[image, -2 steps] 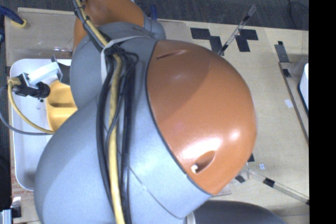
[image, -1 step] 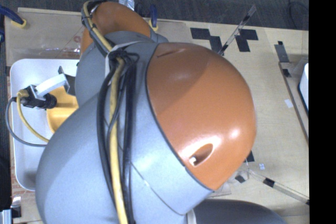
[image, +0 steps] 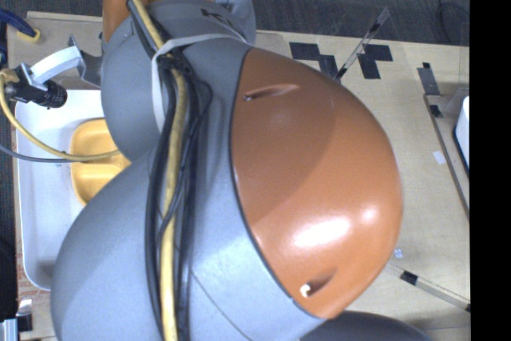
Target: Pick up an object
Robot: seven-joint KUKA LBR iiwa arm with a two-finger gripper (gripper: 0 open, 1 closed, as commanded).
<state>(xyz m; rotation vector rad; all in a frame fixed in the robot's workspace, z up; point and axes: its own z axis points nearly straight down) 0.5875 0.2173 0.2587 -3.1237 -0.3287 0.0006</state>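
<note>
Frankly, gripper: you cannot tell its state from this view, because the arm [image: 239,196] covers the place where it works, so treat the grasp as unproven.
Arm: its grey body and orange shell loom close under the camera, reaching across the bench toward the left.
Cables: one bundle of black and yellow lines [image: 172,172] runs down the arm's grey casing (it stays strapped near the top by a white tie).
Task's thing: a yellow object [image: 94,152] lies in the white bin [image: 36,212] at the left, partly hidden behind the arm; you likely want this one, though its shape is unclear.
Doing the step well: come down straight over the yellow object's middle, keep clear of the bin wall, and lift slowly so you can check that something rises with you.
Count, bins: one white bin in sight.
Count, yellow objects: one that you can make out.
Count, bench marks: two black cross-shaped marks [image: 343,58] on the bench [image: 423,196], well apart from the bin.
Count, arms: one.
</note>
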